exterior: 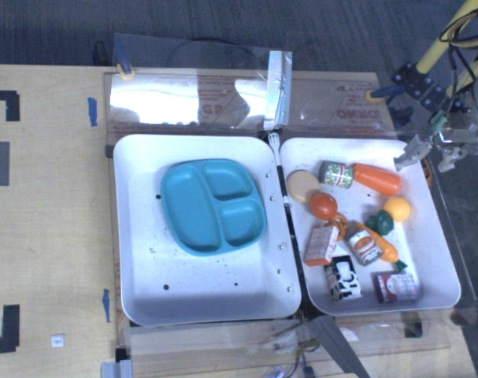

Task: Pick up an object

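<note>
The right bin [439, 242] holds several toy groceries. An orange carrot [376, 179] lies by a small green-labelled bottle [337, 173] at the back. A beige egg-shaped piece [301, 184] and a red tomato [323, 205] sit near the left wall. A yellow lemon [397, 209], a green piece [380, 222], a ketchup bottle [366, 247], a brown box [321, 244], a black-and-white carton [343, 278] and a red can [394, 287] fill the rest. My gripper [434, 144] hangs over the bin's back right corner, right of the carrot, holding nothing that I can see.
The left bin [136, 274] carries a blue divided tray [213, 205]. A clear plastic sheet and a metal bracket [278, 93] stand behind the bins. Yellow cables [451, 30] trail at the top right.
</note>
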`<state>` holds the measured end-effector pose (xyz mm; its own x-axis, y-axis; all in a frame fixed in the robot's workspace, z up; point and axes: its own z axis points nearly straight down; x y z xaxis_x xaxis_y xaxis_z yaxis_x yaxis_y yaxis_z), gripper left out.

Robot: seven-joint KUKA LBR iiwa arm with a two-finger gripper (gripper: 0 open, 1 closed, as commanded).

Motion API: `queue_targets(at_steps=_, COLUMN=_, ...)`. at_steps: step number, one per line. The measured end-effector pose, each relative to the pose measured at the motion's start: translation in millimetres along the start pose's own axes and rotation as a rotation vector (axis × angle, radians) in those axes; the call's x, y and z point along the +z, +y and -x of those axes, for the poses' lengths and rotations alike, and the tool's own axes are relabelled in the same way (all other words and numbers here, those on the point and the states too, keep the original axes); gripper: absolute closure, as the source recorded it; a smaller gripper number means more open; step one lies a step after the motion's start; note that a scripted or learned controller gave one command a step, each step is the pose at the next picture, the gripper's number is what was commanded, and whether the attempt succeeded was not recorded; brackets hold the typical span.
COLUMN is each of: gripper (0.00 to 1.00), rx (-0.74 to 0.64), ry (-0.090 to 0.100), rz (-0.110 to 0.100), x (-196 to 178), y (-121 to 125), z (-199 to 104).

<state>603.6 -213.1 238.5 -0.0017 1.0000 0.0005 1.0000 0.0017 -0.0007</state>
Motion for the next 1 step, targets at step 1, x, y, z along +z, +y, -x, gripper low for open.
queue_targets(at_steps=1, gripper=0.00, rx=-0.015, ry=-0.004, rz=0.012, x=92.6, y=8.3, z=8.2)
